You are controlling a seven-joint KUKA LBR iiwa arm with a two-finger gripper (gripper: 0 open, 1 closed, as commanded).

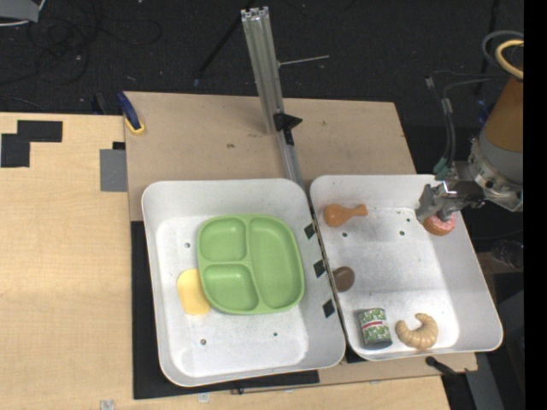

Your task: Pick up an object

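Camera view: right bin (479, 314) holds the pink object (442, 224) at its far right rim, directly under the jaws (438, 202); their spread I cannot tell. Best descend straight, centred, clear of the rim.

green can (373, 327) label too small to read, no other text

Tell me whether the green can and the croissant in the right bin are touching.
Apart. The camera view shows a strip of white bin floor between the green can and the croissant.
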